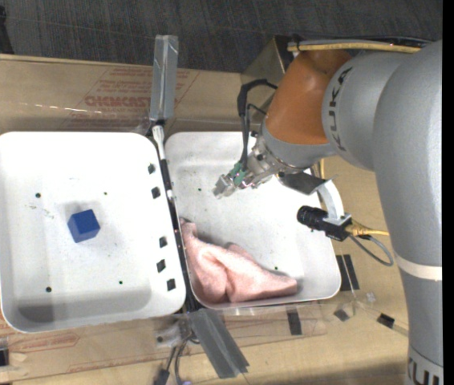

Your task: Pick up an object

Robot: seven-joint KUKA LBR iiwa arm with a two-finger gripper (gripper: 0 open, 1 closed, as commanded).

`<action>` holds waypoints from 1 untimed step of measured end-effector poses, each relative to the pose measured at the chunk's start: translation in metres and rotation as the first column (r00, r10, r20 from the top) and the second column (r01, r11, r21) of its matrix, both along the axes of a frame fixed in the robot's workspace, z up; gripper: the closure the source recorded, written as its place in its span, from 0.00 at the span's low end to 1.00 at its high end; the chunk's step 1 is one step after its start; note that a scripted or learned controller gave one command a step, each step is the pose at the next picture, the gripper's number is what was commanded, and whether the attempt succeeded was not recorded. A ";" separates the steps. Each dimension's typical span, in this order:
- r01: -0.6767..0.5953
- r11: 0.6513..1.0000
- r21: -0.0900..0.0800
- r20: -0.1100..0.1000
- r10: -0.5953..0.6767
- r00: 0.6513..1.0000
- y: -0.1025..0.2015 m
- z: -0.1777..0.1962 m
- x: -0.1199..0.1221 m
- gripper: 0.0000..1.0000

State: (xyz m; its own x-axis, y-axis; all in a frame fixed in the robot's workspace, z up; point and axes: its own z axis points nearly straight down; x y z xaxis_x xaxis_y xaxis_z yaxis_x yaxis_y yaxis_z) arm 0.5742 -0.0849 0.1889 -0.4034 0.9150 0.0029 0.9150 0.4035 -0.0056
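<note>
A small blue cube (84,224) sits in the left white bin (18,159), near its middle. A crumpled pink cloth (231,271) lies along the front of the right white bin (211,147). My gripper (229,184) hangs over the right bin's upper middle, above and behind the cloth and well apart from it. Nothing shows between the gripper and the bin floor beneath it. The grey arm with its orange band reaches in from the right and hides the bin's far right corner.
A divider with black clips (163,215) separates the two bins. A black cable plug (319,219) juts out over the right bin's right rim. Brown cardboard (66,87) lies behind the bins.
</note>
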 end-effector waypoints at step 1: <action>0.000 1.000 0.000 -0.001 0.000 1.000 0.000 0.000 0.000 0.00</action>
